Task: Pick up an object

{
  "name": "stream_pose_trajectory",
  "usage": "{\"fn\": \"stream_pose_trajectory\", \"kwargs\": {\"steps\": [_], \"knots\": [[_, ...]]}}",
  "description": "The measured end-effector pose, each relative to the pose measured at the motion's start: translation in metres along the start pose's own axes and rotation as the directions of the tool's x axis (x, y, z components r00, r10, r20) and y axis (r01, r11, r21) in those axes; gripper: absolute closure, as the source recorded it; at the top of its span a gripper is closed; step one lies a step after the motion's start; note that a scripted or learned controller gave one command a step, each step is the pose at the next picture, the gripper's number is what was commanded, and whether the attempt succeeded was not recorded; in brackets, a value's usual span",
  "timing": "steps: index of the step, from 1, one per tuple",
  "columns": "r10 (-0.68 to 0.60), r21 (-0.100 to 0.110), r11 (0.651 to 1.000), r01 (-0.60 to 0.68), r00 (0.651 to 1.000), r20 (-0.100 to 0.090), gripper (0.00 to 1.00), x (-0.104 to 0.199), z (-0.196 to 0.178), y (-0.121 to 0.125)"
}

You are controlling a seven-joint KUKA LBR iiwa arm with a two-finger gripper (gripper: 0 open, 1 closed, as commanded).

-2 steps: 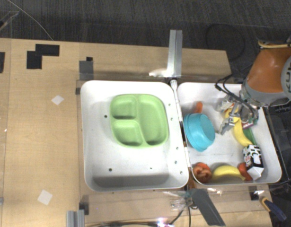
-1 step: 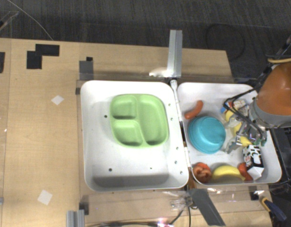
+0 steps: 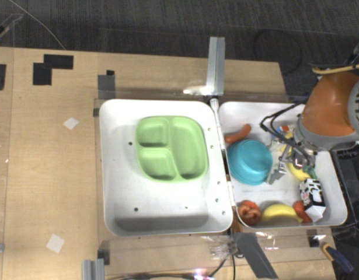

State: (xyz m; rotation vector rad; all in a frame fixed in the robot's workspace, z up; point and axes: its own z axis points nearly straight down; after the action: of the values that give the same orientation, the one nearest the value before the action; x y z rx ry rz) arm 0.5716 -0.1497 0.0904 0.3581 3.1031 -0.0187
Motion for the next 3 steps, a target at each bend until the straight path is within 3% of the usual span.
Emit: {"fn": "stream_pose_trajectory", "kwargs": {"steps": [1,2,3], "knots": [[-0.058,0.019,0.998,0.057,0.998,0.004,0.0,-0.03,-0.002,0.018],[0.087,0.019,0.996,-0.087,0.996,0.017,0.0,0.008,-0.002,0.018],[0.173,0.01,0.985,-0.173,0.985,0.01,0.0,0.037,-0.002,0.012]]}}
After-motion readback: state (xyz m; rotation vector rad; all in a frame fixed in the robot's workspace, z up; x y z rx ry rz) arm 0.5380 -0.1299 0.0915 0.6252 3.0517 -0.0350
